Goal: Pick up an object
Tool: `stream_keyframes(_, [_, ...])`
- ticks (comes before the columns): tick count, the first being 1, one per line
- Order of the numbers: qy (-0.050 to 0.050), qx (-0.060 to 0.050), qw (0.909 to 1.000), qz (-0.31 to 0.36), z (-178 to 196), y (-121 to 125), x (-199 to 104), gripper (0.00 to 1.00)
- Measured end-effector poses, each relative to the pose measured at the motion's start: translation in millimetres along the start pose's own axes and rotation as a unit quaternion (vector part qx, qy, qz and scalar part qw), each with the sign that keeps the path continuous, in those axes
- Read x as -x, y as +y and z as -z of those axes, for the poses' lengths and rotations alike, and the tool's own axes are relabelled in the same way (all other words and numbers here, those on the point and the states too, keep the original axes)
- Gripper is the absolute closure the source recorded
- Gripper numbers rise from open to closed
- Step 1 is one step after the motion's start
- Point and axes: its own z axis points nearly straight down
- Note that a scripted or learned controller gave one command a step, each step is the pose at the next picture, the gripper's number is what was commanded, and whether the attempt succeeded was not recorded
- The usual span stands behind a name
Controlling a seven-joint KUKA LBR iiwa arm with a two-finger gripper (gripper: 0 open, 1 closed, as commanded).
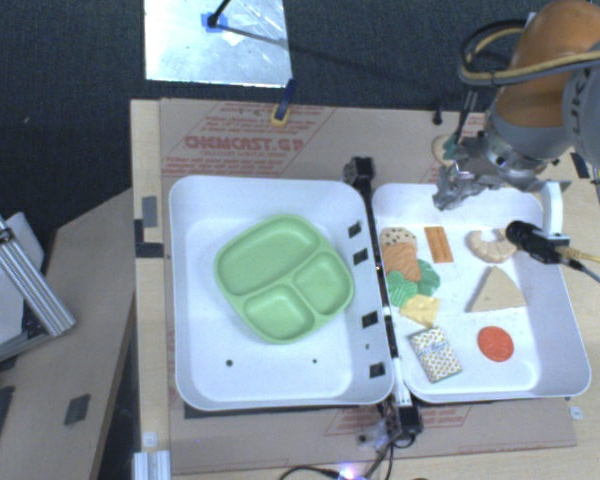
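The right bin (560,368) holds several small food pieces. Among them are an orange bar (438,244), a pale croissant shape (491,246), a tan wedge (497,291) and a red disc (496,343). A cluster of an orange-brown piece (400,255), a green piece (412,283) and a yellow piece (421,310) lies by the divider, with a patterned packet (436,354) below it. My gripper (450,197) hangs over the bin's back left part, just above the orange bar, with nothing visibly between its fingers.
The left bin (205,368) holds a green three-compartment plate (283,277). A black divider (375,268) with clips joins the two bins. A black cylinder (530,239) on the arm juts over the right bin near the croissant shape. Cardboard lies under both bins.
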Motion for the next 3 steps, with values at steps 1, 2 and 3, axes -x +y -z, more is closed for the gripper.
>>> stream_keyframes(1, [0.000,-0.001,1.0000,-0.001,8,-41,-37,1.00])
stream_keyframes(2, [-0.001,-0.001,1.0000,-0.003,-13,-56,-45,1.00])
stream_keyframes(3, [-0.001,0.000,1.0000,-0.001,-10,-54,-57,1.00])
